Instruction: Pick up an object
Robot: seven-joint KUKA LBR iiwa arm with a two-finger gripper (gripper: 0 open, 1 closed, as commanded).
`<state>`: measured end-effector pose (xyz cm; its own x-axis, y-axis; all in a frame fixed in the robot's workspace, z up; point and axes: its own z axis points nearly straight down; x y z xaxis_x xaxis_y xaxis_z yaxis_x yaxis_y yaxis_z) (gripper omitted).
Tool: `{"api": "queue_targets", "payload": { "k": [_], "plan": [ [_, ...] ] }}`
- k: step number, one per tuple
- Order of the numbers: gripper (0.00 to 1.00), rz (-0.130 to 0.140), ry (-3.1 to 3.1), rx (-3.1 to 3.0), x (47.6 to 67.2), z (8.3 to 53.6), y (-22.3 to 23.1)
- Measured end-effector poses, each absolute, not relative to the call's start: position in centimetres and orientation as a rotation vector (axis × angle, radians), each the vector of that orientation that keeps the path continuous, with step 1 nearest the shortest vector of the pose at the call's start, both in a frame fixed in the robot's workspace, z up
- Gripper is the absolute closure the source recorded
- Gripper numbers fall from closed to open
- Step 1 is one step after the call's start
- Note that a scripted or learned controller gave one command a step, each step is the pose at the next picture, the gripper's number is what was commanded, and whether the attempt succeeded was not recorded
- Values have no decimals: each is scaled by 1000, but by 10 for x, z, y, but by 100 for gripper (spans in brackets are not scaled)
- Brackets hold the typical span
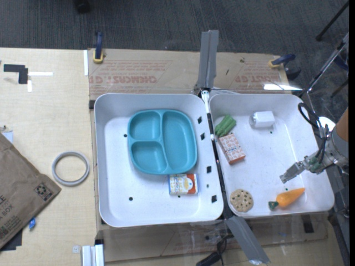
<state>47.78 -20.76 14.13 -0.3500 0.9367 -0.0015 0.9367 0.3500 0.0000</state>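
my claw (291, 173) hangs over the right bin's (277, 101) right edge, grip unreadable; the carrot (289, 197) looks light, slick, best pinched mid-body.

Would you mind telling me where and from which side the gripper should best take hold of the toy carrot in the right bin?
Probably across the orange body of the carrot, near its middle, coming down from above. It lies flat and slightly slanted near the bin wall, so fingers should straddle its narrow width. The gripper hangs just above-left of it.
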Motion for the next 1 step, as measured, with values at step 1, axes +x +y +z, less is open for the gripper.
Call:
{"api": "queue_targets", "payload": {
  "k": [1],
  "plan": [
    [0,-2,2480,1931,477,91,-126]
  ]
}}
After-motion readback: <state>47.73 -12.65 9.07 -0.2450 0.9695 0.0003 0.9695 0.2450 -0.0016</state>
